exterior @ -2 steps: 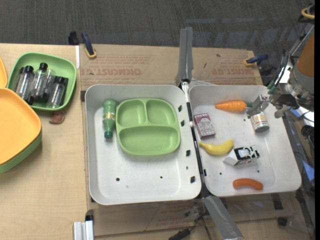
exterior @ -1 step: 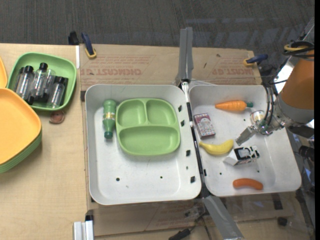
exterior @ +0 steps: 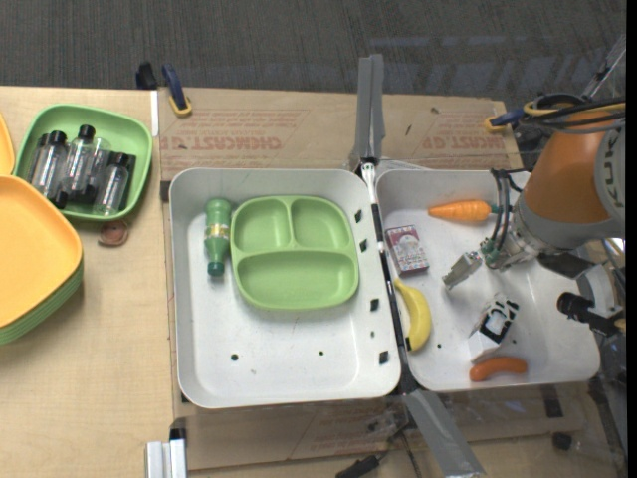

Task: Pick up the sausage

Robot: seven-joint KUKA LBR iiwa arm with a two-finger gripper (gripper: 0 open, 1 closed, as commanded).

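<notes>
My gripper (exterior: 464,268) hangs over the middle of the right bin (exterior: 557,361), tilted toward the divider side, and from this slant I cannot tell whether it is released or clenched; nothing shows in it. My arm (exterior: 567,182) comes in over the bin's right wall, the orange band sitting above the wrist.

The sausage (exterior: 498,367), a short orange-red link, lies flat near the bin's front edge, toward its front-right corner, well apart from my gripper. Between us sits a small black-and-white object (exterior: 497,319), just behind the sausage and near it. A banana (exterior: 415,314) lies along the bin's left wall, a red card box (exterior: 406,249) behind it, and a carrot (exterior: 461,209) near the back edge.

I judge this to be the approach step: the pick has not begun. The next move calls for travelling toward the front edge, past the black-and-white object, lining up across the sausage's short width, then descending to the bin floor. The risk is clipping that neighbour or the front wall on the way down.

In the left bin (exterior: 199,357) sit a green divided plate (exterior: 294,252) and a green bottle (exterior: 217,235).
</notes>
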